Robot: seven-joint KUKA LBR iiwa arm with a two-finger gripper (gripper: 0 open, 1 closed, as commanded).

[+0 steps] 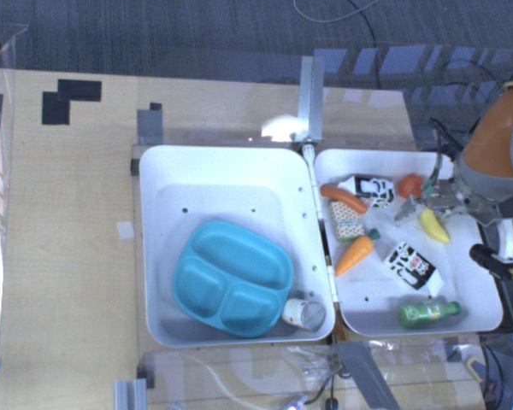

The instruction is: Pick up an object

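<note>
Where the right bin [487, 310] holds toys, hovers above a yellow banana [433, 225]. Cannot tell gripper [421, 202] opening.

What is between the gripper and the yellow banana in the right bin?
Nothing visible. The gripper hangs just left of the banana, close to it, with the red tomato right behind. The bin floor around the banana is bare.

Grey arm with orange band [496, 148] running off the frame's right edge, covering the right white bin's [487, 314] far corner, fingertips too blurred to read
</note>
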